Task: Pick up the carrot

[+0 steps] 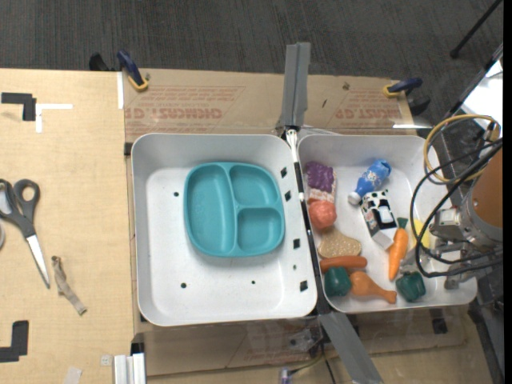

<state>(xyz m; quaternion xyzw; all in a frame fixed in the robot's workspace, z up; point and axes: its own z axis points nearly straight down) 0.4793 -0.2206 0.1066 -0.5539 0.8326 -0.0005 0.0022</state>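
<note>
Nearest the camera, along the right bin's [448, 301] front wall, lie a dark green rounded piece [337, 281], a tan drumstick shape [372, 287] and another dark green piece [411, 286]. Just behind them sit a smooth sausage [342, 262] and a speckled bread slice [339, 246]. The carrot [397, 252], a slim orange taper with a green top, lies lengthwise toward the bin's right side, untouched. The tool [458, 256] sits at the bin's right edge amid looped cables; whether it is open or closed I cannot tell. Farther back are a black-and-white carton [378, 213], a peach ball [322, 214], purple grapes [319, 176] and a blue bottle [373, 178]. In the left bin [152, 238] rests a glossy teal divided plate [235, 210]. Scissors [26, 222] lie on the wooden worktop [64, 294].
</note>
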